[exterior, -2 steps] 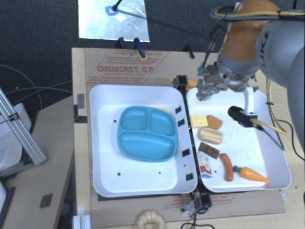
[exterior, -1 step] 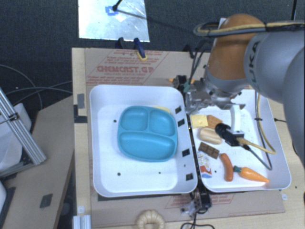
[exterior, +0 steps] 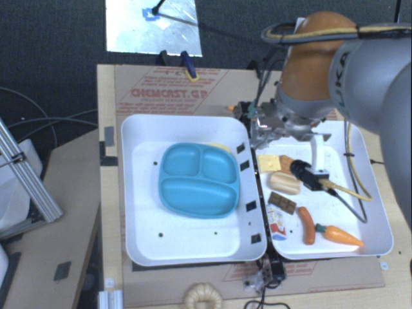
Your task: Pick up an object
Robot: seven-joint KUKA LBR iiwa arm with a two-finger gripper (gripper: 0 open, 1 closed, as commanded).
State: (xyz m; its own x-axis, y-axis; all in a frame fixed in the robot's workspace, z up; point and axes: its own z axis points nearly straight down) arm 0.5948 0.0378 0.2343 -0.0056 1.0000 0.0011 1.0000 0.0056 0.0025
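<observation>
While the gripper (exterior: 261, 129) hangs over the far left corner of the right bin (exterior: 376, 227), its opening too obscured to tell wide from narrow, the nearest object, a flat yellow cheese slice (exterior: 268, 163), lies just nearer the camera, with a beige roll (exterior: 284, 184) lying crosswise beyond it.

A blue divided plate (exterior: 198, 179) is lying flat in the left bin (exterior: 141, 240); a cheese slice (exterior: 268, 163), bread roll (exterior: 284, 183), chocolate bar (exterior: 281, 203), sausage (exterior: 307, 224) and carrot (exterior: 341, 236) are lying in the right bin (exterior: 376, 227).
</observation>
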